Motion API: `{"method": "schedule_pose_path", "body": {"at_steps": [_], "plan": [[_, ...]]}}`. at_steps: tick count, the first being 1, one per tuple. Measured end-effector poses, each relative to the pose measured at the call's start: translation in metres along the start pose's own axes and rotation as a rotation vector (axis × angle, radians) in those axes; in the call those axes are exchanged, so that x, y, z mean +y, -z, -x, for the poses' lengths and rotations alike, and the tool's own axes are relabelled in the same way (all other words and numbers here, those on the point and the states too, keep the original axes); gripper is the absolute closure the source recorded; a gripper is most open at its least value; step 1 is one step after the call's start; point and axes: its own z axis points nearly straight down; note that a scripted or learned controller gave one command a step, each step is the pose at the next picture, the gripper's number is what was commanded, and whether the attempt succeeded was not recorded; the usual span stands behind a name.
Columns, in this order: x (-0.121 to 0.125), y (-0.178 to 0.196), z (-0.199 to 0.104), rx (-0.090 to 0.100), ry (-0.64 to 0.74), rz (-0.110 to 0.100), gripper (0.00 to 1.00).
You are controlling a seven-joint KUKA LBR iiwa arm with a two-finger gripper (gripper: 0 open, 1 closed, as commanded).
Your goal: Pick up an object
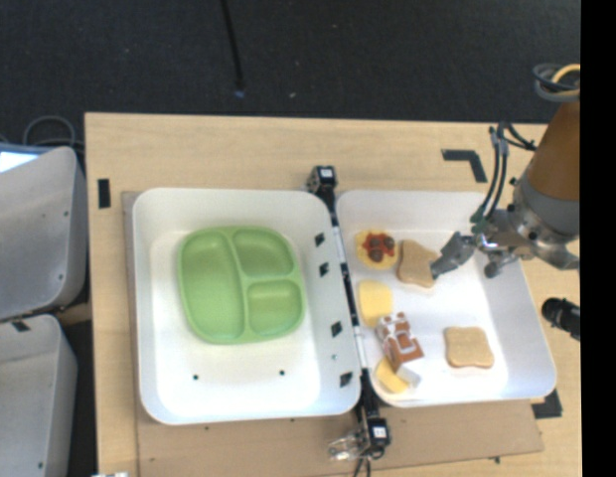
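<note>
Camera view: green divided plate (239, 284) fills the left bin (149, 386); right-bin toast slice (417, 264) touches the tool (465, 251), whose finger spread I cannot tell.

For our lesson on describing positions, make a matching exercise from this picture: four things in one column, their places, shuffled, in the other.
Things:
1. green divided plate
2. bread slice
3. round pizza piece
4. tool

Places:
A. right bin, far left part
B. beside the toast piece
C. left bin
D. right bin, near part

Pairs: 1-C, 2-D, 3-A, 4-B
</note>
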Motion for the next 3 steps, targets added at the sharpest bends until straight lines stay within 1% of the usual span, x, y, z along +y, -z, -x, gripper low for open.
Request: {"method": "schedule_pose_path", "body": {"at_steps": [1, 3], "plan": [[0.002, 0.006, 0.000, -0.002, 0.003, 0.011, 0.00], [0.008, -0.118, -0.002, -0.002, -0.001, 0.007, 0.00]]}}
